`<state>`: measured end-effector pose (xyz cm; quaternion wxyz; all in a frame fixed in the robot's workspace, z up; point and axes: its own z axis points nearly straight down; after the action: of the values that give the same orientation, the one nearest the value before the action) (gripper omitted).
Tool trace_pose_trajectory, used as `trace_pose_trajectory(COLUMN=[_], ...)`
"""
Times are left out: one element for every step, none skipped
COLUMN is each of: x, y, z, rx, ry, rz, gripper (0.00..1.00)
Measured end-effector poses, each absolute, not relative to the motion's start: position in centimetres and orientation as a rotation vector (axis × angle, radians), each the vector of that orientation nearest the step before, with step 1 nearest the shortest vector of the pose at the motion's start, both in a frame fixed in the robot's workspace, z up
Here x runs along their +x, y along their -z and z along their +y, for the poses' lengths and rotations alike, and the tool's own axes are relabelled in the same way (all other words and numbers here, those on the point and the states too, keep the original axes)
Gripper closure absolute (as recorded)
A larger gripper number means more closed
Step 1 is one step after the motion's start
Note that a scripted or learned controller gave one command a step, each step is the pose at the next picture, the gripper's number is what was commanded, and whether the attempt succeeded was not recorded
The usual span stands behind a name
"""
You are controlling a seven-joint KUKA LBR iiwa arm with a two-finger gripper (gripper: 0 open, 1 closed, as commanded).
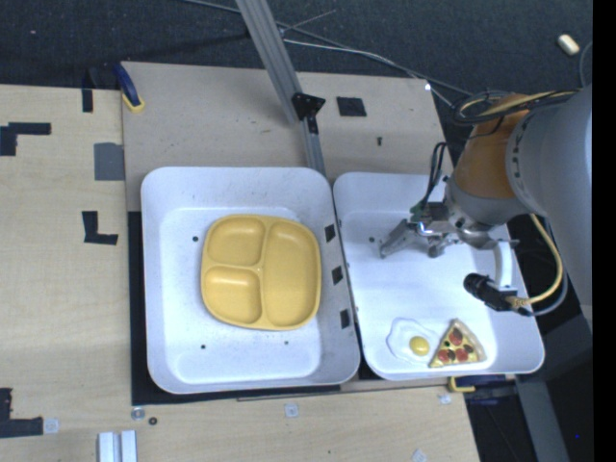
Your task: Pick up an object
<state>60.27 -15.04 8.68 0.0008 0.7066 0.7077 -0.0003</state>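
A grey metal hand (399,241) hangs over the right white bin (371,287), its two thin fingers spread narrowly, holding nothing. Below and right of the hand lie a flat toy fried egg (412,341) and, touching its right side, a triangular pizza slice (455,346) with red dots. Well left of the hand, a smooth yellow divided plate (261,271) rests in the left bin (173,354).

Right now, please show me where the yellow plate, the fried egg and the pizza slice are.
yellow plate (261,271), camera view, centre ridge between compartments
fried egg (412,341), camera view, edge of yolk
pizza slice (456,346), camera view, middle of topping
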Motion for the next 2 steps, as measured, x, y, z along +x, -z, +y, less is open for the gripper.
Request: trace_pose_trajectory(x=[60.4, 59.6], y=[-9.8, -15.1], z=[-15.1, -14.4], rx=[2.213, 2.219], ry=[-0.002, -0.003], rz=[2.218, 2.222], gripper=[1.0, 1.0])
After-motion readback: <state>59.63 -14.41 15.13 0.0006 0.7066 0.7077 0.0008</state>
